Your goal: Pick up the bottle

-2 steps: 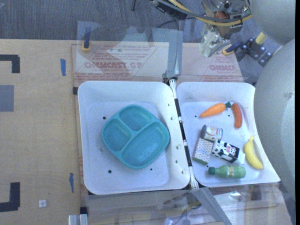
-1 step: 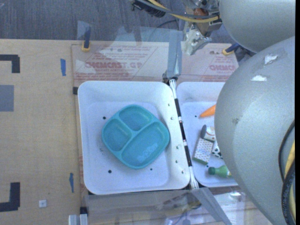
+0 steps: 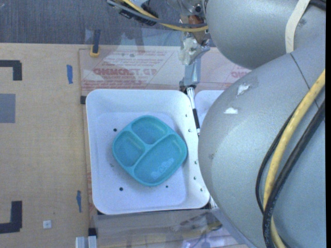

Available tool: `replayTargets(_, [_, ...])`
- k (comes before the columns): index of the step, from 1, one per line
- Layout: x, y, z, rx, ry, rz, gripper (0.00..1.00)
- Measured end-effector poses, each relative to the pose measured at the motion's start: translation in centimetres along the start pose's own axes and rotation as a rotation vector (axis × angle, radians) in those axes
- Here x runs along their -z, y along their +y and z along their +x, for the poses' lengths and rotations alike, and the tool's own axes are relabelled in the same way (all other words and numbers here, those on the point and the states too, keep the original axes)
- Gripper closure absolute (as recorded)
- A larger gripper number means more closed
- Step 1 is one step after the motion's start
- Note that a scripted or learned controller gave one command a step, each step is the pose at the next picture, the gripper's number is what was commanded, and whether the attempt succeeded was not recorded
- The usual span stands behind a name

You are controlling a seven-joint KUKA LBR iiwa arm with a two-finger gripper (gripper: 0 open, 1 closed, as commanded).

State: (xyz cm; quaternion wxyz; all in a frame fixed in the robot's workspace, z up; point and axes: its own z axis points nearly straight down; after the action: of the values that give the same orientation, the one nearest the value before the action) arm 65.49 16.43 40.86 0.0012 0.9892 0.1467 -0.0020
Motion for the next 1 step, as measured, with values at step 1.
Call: replayTargets(1, [2.29, -4.43, 1.81, -0.003, 0.001, 0.0, 1.0])
